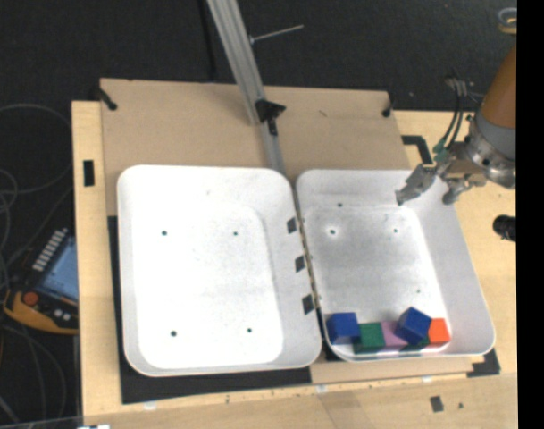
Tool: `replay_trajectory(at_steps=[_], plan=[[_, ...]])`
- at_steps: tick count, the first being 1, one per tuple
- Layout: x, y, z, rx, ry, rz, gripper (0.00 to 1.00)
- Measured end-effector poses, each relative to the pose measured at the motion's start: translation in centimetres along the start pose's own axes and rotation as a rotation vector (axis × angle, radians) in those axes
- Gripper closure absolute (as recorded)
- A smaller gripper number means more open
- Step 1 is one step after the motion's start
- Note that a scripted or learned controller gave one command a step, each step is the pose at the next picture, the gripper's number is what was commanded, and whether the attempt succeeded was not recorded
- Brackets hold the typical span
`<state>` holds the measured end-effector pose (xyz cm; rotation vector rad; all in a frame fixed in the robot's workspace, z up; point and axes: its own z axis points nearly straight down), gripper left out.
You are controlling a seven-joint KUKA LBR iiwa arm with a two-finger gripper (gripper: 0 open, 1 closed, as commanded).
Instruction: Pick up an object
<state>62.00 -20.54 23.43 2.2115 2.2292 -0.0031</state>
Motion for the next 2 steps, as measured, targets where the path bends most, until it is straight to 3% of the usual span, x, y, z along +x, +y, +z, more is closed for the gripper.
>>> replay_trajectory(at_steps=[1, 2], plan=[[1.85, 4.95, 7.79, 0.002, 0.002, 0.003, 0.0], [1.64, 4.95, 7.24, -0.002, -0.001, 0.003, 0.0]])
